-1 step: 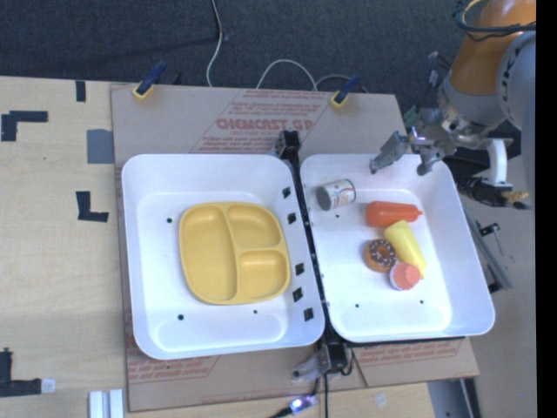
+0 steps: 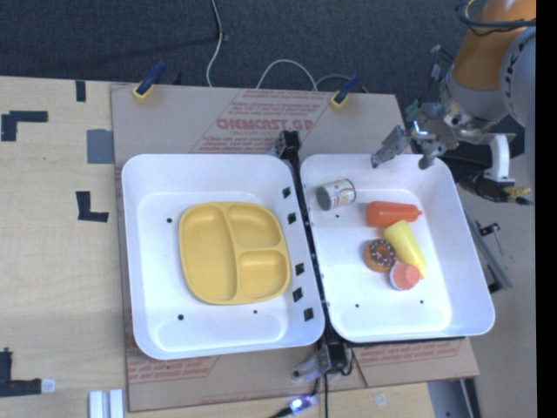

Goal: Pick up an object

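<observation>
The right bin [image 2: 452,316] holds a small grey-and-white can [image 2: 335,194] lying on its side, an orange carrot [image 2: 393,212], a yellow cone-shaped toy [image 2: 406,244], a brown donut [image 2: 379,255] and a pink round piece [image 2: 405,276]. My gripper [image 2: 407,151] hangs over the far right rim of that bin, above and to the right of the can. Its two fingers are spread apart, with nothing between them. The carrot lies a short way below the gripper.
The left bin [image 2: 144,233] holds a yellow divided plate [image 2: 233,252]. A black hinge strip [image 2: 300,233] runs between the bins. Cardboard lies under both, with clamps [image 2: 150,80] at its far corners. The arm's orange band [image 2: 496,33] rises at the upper right.
</observation>
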Controlling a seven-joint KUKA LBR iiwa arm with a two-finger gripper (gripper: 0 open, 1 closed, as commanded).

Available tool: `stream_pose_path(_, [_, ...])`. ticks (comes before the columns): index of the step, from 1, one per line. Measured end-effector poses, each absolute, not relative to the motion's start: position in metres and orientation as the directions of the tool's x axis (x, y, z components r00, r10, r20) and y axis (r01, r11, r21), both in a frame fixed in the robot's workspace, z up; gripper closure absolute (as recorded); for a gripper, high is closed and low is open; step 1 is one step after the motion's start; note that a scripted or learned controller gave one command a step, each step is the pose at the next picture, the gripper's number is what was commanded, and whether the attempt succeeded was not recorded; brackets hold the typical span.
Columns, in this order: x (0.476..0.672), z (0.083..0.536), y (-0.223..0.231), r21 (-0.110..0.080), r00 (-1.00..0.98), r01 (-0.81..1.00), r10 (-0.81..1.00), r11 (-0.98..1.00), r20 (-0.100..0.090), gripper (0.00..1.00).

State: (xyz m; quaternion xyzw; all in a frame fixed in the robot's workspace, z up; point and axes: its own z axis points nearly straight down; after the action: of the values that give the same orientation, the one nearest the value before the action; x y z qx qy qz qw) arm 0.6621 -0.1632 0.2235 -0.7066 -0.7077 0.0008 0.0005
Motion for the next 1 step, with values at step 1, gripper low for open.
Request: stream_pose_path(1, [0.6616, 0.1688, -0.1521, -0.005, -0.002, 1.000, 1.000, 0.002, 0.000, 0.00])
